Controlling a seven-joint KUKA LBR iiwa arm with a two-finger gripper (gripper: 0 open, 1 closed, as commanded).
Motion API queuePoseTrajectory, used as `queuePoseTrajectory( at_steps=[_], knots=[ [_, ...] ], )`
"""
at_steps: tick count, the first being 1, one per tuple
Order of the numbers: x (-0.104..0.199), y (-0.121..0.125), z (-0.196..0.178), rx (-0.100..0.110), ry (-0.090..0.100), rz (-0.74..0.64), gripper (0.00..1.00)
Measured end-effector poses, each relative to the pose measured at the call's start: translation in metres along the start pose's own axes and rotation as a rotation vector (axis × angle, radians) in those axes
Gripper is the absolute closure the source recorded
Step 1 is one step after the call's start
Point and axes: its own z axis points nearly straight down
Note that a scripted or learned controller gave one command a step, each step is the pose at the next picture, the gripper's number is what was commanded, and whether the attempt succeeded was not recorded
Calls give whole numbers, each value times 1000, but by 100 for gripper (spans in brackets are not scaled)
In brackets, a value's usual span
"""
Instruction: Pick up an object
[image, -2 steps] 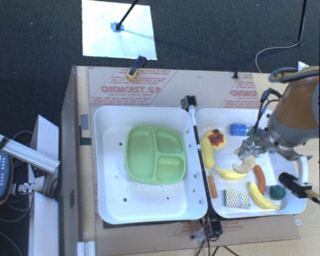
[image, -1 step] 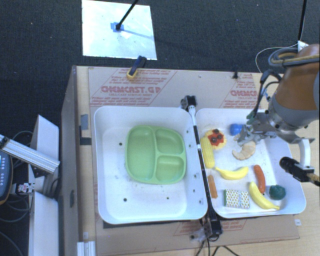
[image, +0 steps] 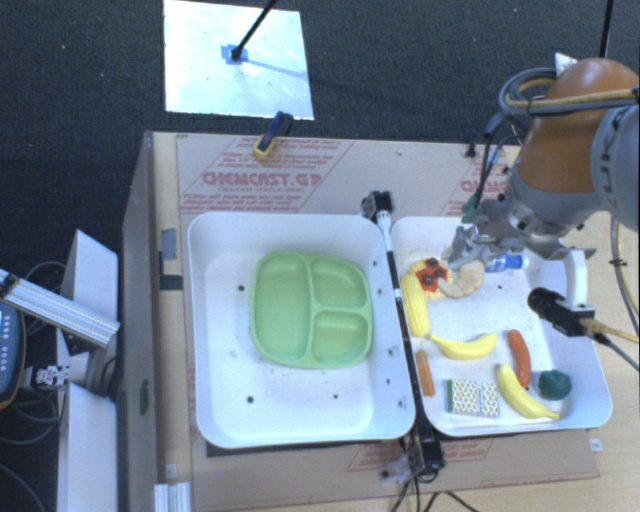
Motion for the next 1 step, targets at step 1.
queuePoseTrajectory(
  at_steps=[1],
  knots=[
    [59, -51, 7, 1, 0, 0, 100]
  ],
)
